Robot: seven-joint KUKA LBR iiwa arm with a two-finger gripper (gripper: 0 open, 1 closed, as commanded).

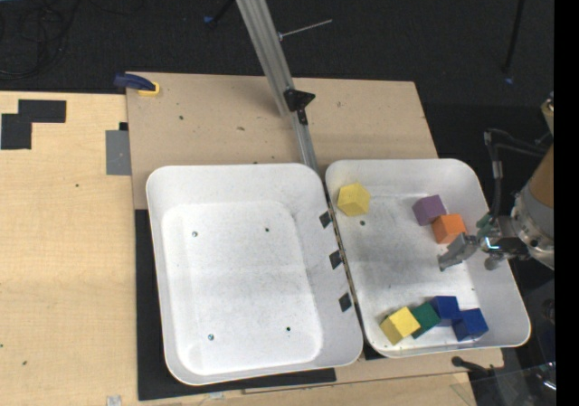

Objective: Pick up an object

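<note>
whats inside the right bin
Inside the right bin: a yellow block, purple block, orange block, and a yellow, green and blue cluster. The end effector partly covers the floor beneath it.

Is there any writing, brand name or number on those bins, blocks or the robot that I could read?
None can be read.
The blocks, such as the yellow block and the purple block, are plain.
Both white bins and the gripper show no lettering.

Two bins sit side by side; the right bin [398, 180] holds everything: one block [353, 200] near its far-left corner, two touching blocks [438, 218] toward the right wall, four clustered blocks [432, 318] along the near edge
</note>
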